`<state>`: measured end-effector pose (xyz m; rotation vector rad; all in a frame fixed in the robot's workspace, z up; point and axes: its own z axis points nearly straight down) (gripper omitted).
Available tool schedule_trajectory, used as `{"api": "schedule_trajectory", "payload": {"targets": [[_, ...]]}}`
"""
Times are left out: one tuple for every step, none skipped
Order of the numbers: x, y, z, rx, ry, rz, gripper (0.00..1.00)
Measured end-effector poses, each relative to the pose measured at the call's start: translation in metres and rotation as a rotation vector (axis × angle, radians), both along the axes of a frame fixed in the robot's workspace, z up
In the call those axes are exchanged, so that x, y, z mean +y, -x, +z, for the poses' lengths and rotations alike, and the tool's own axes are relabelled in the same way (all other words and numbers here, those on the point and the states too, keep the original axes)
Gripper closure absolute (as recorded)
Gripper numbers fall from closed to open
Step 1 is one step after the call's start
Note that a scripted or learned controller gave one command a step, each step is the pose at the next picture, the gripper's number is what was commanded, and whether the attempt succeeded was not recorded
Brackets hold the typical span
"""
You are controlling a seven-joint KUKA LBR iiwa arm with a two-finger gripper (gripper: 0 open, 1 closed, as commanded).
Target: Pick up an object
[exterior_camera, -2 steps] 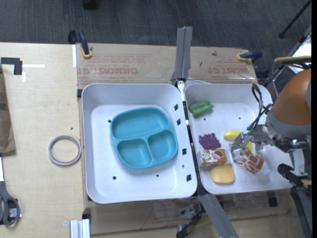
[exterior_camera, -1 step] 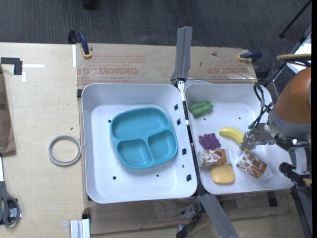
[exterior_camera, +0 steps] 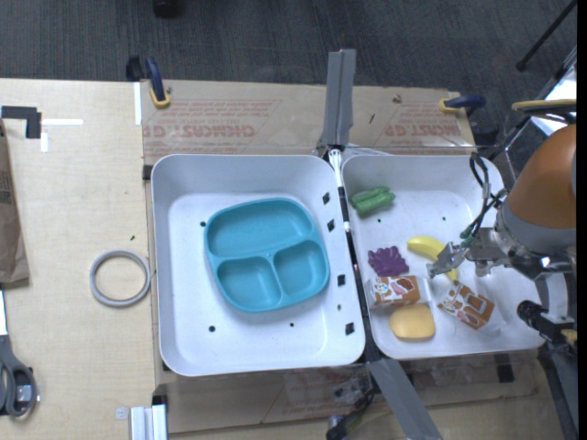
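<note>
While the worktop point(exterior_camera: 73, 200) stretches pale and bare-wooded at the far left, a grey ring point(exterior_camera: 120, 277) lies flat on it, just beside the left bin, and the handles of a pair of scissors point(exterior_camera: 14, 385) show at the lower left edge. Next comes the left bin point(exterior_camera: 174, 337), white and shallow, with a turquoise divided plate point(exterior_camera: 266, 255) lying in its middle, three compartments facing up. Past the divider, the right bin point(exterior_camera: 440, 200) carries a scatter of small toy foods: a green pepper-like piece point(exterior_camera: 372, 200) near its upper left, a purple bunch of grapes point(exterior_camera: 388, 261) below that, a printed orange-and-white packet point(exterior_camera: 395, 291) just under the grapes, and a yellow-orange rounded slab point(exterior_camera: 412, 323) touching the packet's lower edge. A yellow banana point(exterior_camera: 426, 246) lies to the right of the grapes. The gripper point(exterior_camera: 447, 264) hangs right beside the banana's right end, its thin fingers pointing down-left; I cannot tell whether they stand apart or together, and nothing is visibly between them. A second printed packet point(exterior_camera: 466, 305) lies below the gripper. The arm's orange band point(exterior_camera: 548, 186) bulks at the right edge.
</note>
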<state>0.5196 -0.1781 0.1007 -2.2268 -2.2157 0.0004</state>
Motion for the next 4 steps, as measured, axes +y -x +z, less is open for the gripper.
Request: {"api": "schedule_trajectory", "payload": {"targets": [[0.023,-0.066,-0.009,-0.001,0.001,0.233,0.00],[0.006,-0.073,0.026,-0.001,0.001,0.193,0.00],[0.035,-0.040,-0.010,0.002,0.000,0.151,0.00],[0.034,-0.040,-0.001,0.002,0.001,0.147,1.00]]}}
